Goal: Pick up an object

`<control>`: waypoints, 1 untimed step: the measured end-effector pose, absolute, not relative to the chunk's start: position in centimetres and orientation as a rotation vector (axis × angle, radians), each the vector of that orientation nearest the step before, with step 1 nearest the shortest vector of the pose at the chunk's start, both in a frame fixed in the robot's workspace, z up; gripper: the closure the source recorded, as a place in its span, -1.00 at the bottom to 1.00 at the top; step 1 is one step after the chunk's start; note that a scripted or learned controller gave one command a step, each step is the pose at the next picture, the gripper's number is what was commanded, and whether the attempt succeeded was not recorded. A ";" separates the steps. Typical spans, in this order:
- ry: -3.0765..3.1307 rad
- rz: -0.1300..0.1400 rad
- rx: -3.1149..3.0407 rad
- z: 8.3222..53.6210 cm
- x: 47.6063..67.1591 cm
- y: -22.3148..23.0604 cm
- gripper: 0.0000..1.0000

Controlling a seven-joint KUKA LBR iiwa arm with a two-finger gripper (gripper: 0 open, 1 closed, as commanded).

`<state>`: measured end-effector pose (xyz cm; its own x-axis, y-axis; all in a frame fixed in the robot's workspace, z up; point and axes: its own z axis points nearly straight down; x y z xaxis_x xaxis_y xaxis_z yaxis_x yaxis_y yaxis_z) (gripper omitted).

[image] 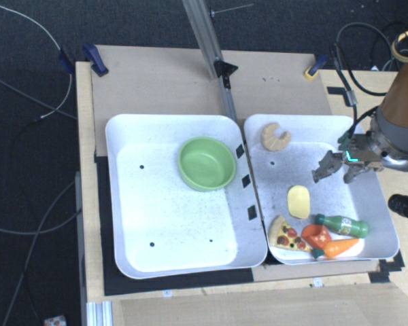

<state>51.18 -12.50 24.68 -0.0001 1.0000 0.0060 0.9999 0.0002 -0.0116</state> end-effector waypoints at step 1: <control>-2.215 0.002 -2.214 24.9 51.3 -12.5 -1.00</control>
<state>51.25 -12.50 24.86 -0.0003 1.0000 0.0056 1.0000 0.0004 -0.0078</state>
